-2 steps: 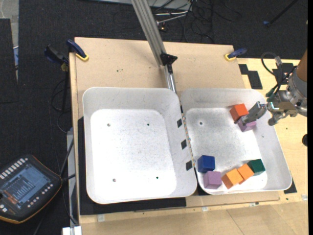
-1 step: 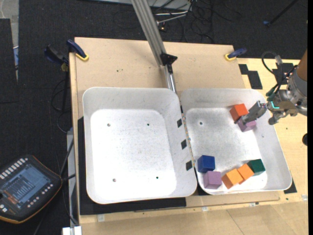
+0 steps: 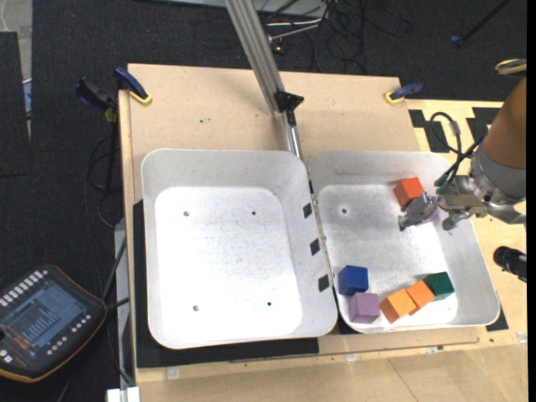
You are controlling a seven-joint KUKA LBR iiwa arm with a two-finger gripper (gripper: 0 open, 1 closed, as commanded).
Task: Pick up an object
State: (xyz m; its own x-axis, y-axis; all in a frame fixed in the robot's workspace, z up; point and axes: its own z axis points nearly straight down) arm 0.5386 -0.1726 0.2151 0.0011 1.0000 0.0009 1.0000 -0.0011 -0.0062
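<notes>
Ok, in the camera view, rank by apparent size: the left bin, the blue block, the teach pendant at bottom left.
1. Left bin, by far the largest.
2. Teach pendant.
3. Blue block, smallest.

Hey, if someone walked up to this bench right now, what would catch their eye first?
Probably the coloured blocks in the right bin: an orange block sits alone near the far wall, while blue, purple, orange and green ones cluster along the near edge. The gripper hovers right beside the lone orange block.
</notes>
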